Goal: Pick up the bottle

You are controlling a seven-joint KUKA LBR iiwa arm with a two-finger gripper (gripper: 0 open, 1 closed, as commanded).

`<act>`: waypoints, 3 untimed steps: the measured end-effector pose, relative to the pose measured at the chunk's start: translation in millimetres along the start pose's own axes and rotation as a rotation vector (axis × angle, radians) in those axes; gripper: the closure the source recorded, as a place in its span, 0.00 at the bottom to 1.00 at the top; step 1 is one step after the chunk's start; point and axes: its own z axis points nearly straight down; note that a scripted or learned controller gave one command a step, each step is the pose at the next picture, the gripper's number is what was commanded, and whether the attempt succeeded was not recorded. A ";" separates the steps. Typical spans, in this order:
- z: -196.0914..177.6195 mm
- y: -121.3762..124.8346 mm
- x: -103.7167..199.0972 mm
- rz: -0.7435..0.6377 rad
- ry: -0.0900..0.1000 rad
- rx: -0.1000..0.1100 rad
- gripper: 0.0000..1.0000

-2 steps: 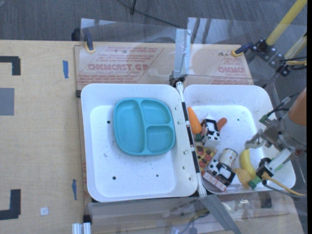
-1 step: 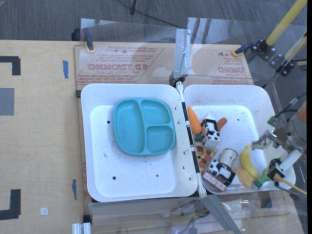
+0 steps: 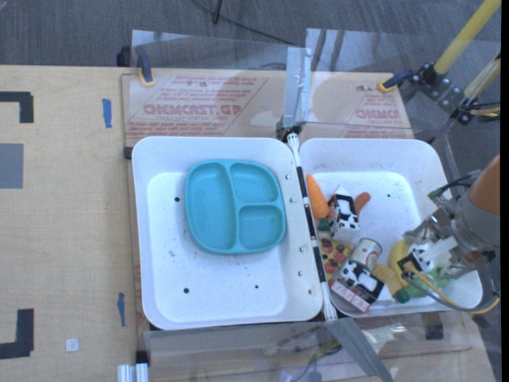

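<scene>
The gripper point(image 3: 425, 255) hangs low over the right bin point(image 3: 429, 161), close to that bin's right wall, at the end of the grey arm point(image 3: 481, 221) that comes in from the right edge of the view. Whether it is spread wide, drawn narrow, or closed on anything cannot be told from this slanted view; cables and the wrist body crowd the tip.

Directly beneath and just to the left of the gripper lies a cluster of small yellow and green pieces point(image 3: 402, 273), touching or almost touching it. Which of these things is the bottle cannot be told for sure; the nearest likeness is a pale cylinder with a dark rim point(image 3: 364, 253), lying tilted a little farther left of the gripper, beside a black-and-white patterned item point(image 3: 358, 281).

Farther left still, near the divider between the bins, sit an orange carrot-like toy point(image 3: 317, 197) and a second black-and-white figure point(image 3: 343, 212).

Beyond the divider, well apart from the gripper, the left bin point(image 3: 159, 277) holds a teal sectioned plate point(image 3: 236, 206) with three compartments, lying flat.
</scene>
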 end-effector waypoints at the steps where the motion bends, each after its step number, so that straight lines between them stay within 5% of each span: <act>1: -7.2 2.2 -4.1 -0.001 -0.011 -0.010 1.00; 2: -89.1 94.8 125.2 -0.006 -0.025 -0.010 1.00; 3: -172.8 102.4 142.0 -0.191 -0.025 -0.009 1.00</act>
